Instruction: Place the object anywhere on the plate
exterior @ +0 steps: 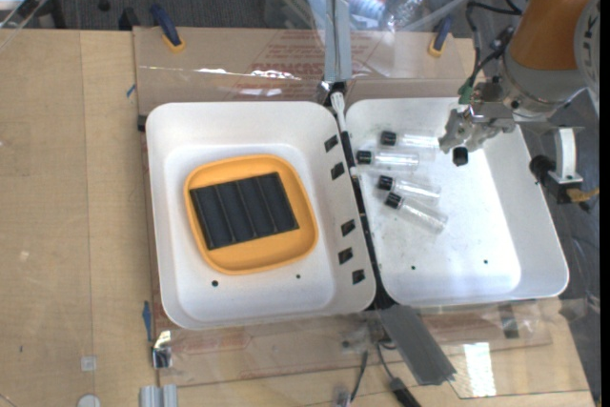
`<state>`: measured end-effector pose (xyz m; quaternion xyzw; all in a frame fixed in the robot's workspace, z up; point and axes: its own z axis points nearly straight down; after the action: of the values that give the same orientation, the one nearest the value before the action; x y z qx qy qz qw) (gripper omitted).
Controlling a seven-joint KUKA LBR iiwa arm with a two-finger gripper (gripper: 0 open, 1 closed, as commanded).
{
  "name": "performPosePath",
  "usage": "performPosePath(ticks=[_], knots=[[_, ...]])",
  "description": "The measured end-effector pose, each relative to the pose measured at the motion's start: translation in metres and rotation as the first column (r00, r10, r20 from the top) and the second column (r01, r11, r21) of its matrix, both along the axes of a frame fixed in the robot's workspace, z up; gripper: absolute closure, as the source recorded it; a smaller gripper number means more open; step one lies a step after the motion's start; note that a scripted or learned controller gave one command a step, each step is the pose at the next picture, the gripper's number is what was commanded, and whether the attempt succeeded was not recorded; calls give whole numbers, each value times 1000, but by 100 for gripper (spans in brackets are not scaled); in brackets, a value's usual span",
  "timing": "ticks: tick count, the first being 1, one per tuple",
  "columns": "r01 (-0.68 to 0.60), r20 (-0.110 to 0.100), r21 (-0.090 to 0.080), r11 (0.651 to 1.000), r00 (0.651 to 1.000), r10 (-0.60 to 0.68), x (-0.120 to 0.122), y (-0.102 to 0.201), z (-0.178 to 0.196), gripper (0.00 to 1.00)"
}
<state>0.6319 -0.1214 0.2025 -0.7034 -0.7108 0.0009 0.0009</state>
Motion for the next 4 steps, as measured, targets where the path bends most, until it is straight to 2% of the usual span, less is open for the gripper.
performPosePath(ticks=[1,2,3,4], knots=[[-205,4,0,979,979,205,36,58,20,100],[-257,3,0,966,966,257,36,111,34,100],[-442,3,0,897,897,442,35,176,34,100],[-550,4,-1,835,835,550,35,183,41,100]])
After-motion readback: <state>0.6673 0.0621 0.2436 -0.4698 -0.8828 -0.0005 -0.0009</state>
